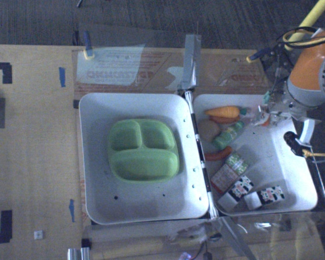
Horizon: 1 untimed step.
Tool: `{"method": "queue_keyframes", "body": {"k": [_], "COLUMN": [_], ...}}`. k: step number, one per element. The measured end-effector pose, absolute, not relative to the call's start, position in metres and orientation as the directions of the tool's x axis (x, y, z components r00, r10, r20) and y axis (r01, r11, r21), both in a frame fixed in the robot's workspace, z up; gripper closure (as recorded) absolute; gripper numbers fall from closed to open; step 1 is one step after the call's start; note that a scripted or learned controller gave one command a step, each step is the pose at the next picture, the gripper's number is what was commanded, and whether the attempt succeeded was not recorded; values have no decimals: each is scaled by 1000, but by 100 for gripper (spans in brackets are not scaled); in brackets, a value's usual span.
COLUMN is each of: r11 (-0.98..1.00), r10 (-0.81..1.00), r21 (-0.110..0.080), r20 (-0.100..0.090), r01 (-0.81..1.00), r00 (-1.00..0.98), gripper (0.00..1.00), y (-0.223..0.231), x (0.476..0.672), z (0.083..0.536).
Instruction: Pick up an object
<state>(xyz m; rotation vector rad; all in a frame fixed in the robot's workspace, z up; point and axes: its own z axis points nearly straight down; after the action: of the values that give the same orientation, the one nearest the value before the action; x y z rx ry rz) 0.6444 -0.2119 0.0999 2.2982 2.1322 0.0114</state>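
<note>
note: end effector [274, 111] at right bin [292, 172] rim, finger state not discernible. two cow-print cartons [241, 188] near front. printing on clear sheet [116, 69] unreadable.

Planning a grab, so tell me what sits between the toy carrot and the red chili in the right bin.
In the camera view, a green bottle lies between the toy carrot and the red chili.
</note>
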Motion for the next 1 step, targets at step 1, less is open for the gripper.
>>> {"method": "queue_keyframes", "body": {"k": [1], "r11": [-20], "r10": [1000], "r21": [5], "r20": [0], "r01": [1000], "r00": [20], "gripper": [100], "y": [-125], "x": [639], "z": [236]}}
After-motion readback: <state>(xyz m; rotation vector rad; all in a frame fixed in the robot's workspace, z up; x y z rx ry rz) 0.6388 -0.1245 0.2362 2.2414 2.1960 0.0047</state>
